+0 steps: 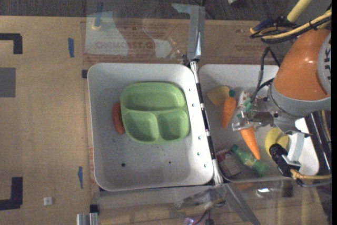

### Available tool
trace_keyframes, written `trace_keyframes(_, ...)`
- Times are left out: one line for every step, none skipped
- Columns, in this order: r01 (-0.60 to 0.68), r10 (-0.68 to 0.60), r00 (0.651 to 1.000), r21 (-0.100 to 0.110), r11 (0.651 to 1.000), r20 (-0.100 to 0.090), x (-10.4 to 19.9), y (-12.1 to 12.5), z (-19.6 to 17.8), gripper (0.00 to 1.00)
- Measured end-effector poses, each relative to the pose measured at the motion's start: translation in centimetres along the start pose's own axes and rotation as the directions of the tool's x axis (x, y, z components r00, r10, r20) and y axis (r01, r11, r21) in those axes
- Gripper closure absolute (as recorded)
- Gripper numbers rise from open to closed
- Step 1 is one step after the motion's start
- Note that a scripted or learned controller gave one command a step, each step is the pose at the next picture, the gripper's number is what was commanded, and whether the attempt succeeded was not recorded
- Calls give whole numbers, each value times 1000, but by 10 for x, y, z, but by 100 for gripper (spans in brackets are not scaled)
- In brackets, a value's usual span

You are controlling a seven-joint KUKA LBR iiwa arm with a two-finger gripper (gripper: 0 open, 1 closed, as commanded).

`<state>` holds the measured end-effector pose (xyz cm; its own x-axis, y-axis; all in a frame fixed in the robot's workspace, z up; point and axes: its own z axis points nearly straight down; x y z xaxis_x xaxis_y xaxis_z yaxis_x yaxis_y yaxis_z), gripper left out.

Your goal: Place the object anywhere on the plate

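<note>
The green plate (155,111) with three compartments sits in the left bin (105,166), towards its upper half, and nothing lies on it. An orange carrot-like piece (118,117) rests on the bin floor, touching the plate's left rim. In the right bin (210,74) lie the loose things — a carrot (228,111) standing nearly upright in the view, a second carrot (251,143) slanting down to the right, a pale yellow piece (218,95) by the upper left corner, a green bottle (250,161) near the lower edge, and a yellow object (274,139) further right. The gripper (247,123) hangs over this bin between the two carrots; whether it is spread or pressed together cannot be told. The arm's orange band (301,68) looms above at the right.
</note>
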<state>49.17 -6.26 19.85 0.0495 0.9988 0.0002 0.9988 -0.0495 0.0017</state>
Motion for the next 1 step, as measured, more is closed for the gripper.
trace_keyframes(291,-291,957,0,957,1,84,72,-44,100)
